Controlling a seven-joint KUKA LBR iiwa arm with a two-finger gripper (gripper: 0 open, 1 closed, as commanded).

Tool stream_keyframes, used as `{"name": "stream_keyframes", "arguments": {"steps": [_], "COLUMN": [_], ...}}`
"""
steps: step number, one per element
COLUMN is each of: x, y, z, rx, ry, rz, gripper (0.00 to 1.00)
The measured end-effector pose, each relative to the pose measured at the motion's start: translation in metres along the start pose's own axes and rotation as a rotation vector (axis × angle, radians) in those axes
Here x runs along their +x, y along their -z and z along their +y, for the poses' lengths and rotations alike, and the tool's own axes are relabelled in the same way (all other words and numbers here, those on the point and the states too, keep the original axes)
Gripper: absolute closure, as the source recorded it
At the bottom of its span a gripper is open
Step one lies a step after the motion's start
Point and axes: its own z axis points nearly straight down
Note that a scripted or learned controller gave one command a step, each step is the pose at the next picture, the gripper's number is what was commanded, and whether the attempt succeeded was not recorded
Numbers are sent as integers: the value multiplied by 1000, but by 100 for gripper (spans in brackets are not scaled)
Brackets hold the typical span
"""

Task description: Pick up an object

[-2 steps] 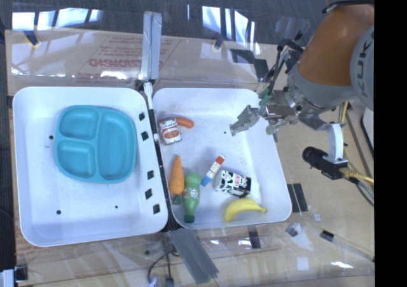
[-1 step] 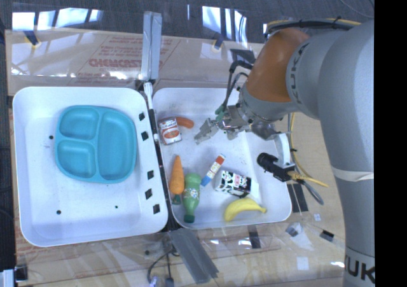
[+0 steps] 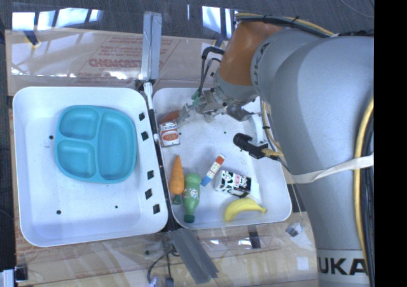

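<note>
Six items crowding right bin's (image 3: 280, 181) near edge — gripper (image 3: 194, 106) jaws indiscernible

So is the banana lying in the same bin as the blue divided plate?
No, the banana lies in the right bin, the blue plate in the left bin.

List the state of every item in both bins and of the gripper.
Blue plate: flat in the left bin, nothing on it.
Can: lying in the right bin.
Carrot: lying flat.
Green bottle: on its side.
Banana: lying flat.
Milk carton: on its side.
Gripper: low over the right bin's far end, near the can; nothing seen held.
</note>
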Motion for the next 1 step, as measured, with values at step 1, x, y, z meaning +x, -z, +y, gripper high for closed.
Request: {"name": "stream_keyframes", "arguments": {"steps": [1], "x": [1], "y": [8], "z": [0], "rx": [3], "ry": [4], "rz": [1], "gripper": [100]}}
